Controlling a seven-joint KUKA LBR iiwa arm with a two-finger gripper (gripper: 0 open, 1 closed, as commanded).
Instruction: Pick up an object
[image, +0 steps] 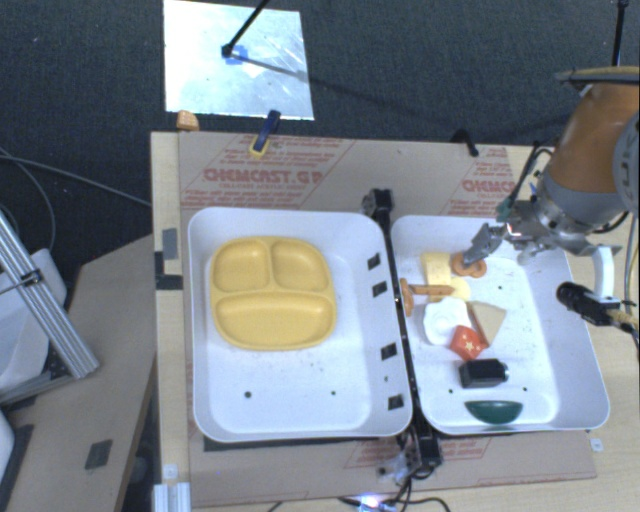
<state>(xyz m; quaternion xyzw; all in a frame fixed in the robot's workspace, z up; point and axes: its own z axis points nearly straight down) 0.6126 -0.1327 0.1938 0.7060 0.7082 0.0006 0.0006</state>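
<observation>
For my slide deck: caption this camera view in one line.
Grey two-finger gripper poised above small orange round piece in right white bin; yellow divided plate in left white bin.

You have two white bins on the table (250, 165): the left bin (200, 380) and the right bin (560, 350). The left bin carries one yellow divided plate (272, 292), with three compartments. In the right bin you can count seven small things: one pale yellow block (436, 267), one orange-brown ring (468, 265), one tan stick (425, 291), one white piece (441, 322), one tan wedge (489, 318), one red piece (467, 343), one black block (483, 373) and one dark green half-round piece (494, 410) — so make that eight. One arm (590, 150) reaches in with one tool (487, 243).
</observation>
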